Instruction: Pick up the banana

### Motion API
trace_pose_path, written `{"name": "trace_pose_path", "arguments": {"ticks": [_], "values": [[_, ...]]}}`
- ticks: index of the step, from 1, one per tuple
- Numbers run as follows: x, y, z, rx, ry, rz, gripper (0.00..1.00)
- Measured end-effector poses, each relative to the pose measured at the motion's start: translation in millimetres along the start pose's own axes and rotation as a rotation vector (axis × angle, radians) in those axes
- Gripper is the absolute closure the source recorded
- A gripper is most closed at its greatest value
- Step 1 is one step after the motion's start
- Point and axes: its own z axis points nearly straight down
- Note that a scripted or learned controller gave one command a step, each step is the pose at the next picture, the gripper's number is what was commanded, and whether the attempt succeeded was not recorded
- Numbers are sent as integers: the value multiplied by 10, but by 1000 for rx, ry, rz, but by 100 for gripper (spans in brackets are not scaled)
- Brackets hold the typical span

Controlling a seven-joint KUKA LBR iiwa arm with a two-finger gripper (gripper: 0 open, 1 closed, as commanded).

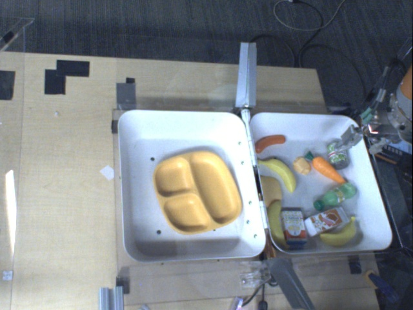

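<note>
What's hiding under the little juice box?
A banana pokes out from under the juice box in the right bin. Its yellow curve shows below the box; the part underneath is covered.

1. One camera hangs above the bench [58, 192] and looks down at a slant.
2. It is far enough away to take in both white bins, the left bin [129, 173] and the right bin [374, 199], edge to edge.
3. The dark floor [161, 11] runs past the bench's far edge.
4. The arm [397, 112] pokes in at the right bin's far right corner.
</note>
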Motion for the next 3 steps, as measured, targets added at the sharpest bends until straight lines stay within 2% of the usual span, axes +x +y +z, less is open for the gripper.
{"name": "trace_pose_path", "arguments": {"ticks": [1,2,3], "values": [[490,116,1086,2,1,-64,0],[948,280,1473,-2,0,-172,0],[969,-271,1471,-17,-10,-327,0]]}}
